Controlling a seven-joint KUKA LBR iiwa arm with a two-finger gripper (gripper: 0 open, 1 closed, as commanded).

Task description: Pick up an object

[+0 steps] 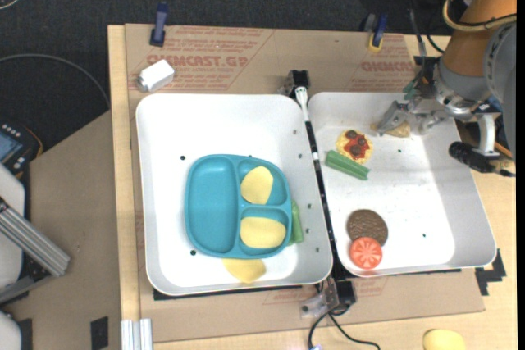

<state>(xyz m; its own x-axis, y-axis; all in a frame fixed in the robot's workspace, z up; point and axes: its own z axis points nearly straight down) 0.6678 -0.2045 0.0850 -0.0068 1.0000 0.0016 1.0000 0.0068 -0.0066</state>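
two white bins (156,176) (467,217), one blue tray (215,205), three yellow pieces (257,184) (262,232) (244,268), one tomato (366,253)

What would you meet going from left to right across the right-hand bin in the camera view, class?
Green stick → pizza-like piece → gripper. The brown disc and red tomato slice at the near edge overlap this order, so they are left out.

Blue tray (212,205) w/ yellow pieces (257,184); green stick (347,165); red disc (366,253); brown disc (367,224).

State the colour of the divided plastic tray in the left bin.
The divided plastic tray is turquoise blue, seen best in the camera view.
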